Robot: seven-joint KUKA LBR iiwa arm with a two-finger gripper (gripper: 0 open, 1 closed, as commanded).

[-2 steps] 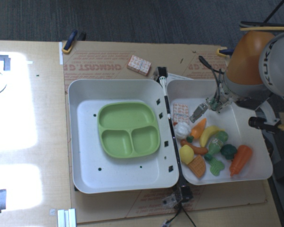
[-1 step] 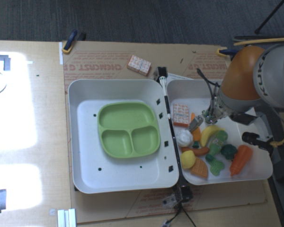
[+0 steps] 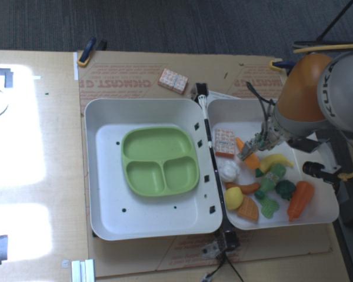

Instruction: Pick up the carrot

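Gripper (image 3: 251, 150) sits low in the right bin (image 3: 323, 217), fingers hidden in clutter, can't tell if apart or together. Carrot (image 3: 300, 199) lies near that bin's right edge, w/ broccoli (image 3: 285, 188) just left & banana (image 3: 276, 161) above; green plate (image 3: 159, 160) in left bin (image 3: 103, 175).
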